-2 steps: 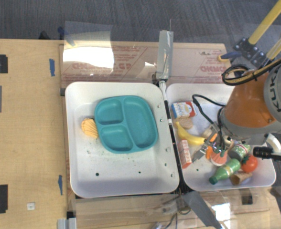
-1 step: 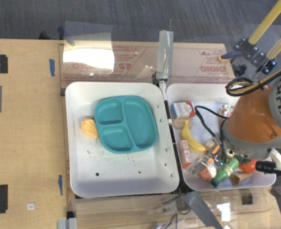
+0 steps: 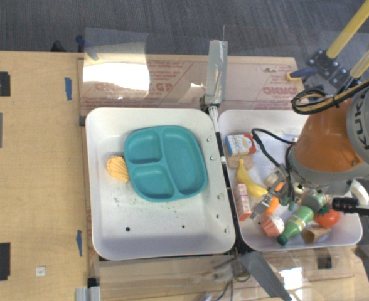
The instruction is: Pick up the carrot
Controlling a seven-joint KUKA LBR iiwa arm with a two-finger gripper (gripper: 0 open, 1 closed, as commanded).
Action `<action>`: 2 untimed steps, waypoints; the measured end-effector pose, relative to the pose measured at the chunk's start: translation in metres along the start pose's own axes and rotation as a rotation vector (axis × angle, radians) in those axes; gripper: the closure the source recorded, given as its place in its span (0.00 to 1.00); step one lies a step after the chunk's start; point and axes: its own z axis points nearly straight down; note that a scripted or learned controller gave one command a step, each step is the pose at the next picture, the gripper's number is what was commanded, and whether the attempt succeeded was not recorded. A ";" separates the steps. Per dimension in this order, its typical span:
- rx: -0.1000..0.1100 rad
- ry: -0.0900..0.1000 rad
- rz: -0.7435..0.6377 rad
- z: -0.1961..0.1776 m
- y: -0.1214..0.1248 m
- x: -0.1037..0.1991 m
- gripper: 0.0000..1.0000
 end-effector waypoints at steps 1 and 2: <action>-0.005 -0.010 -0.072 -0.001 -0.019 0.023 0.00; -0.001 -0.001 -0.411 0.000 0.004 -0.004 0.00</action>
